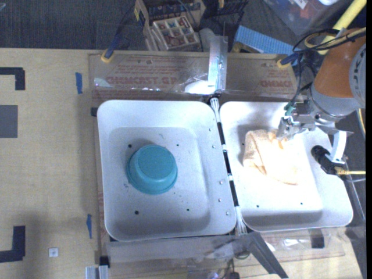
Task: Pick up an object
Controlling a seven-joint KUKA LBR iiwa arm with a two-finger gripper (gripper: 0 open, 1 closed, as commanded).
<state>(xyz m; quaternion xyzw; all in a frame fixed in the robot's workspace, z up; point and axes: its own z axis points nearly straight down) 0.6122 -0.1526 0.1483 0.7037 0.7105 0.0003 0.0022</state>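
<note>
Surface (46, 173): pale wood, bearing two shallow white bins side by side, their inner walls touching along the middle; black angular marks at its left edge.

Left bin (110, 121): holds one teal bowl (152, 168), round, turned upside down, sitting left of the bin's centre; small dark specks scattered on the floor around it; well apart from the arm.

Right bin (334, 211): holds one pale cream cloth (268, 157), crumpled and folded, lying in the upper middle of the bin, its far end nearest the arm's tip.

Arm (340, 74): grey with an orange band, reaching in from the right over the right bin's upper right corner; black and yellow cables looping above it.

Gripper (289, 127): metallic, lowered to the cloth's upper right edge and seemingly touching it; whether the jaws are open, closed or gripping the cloth cannot be told.

Beyond the bins: a clear plastic sheet (157, 81) along the far rim; a small wooden crate (171, 28) and a blue pad (258, 39) further back.
</note>
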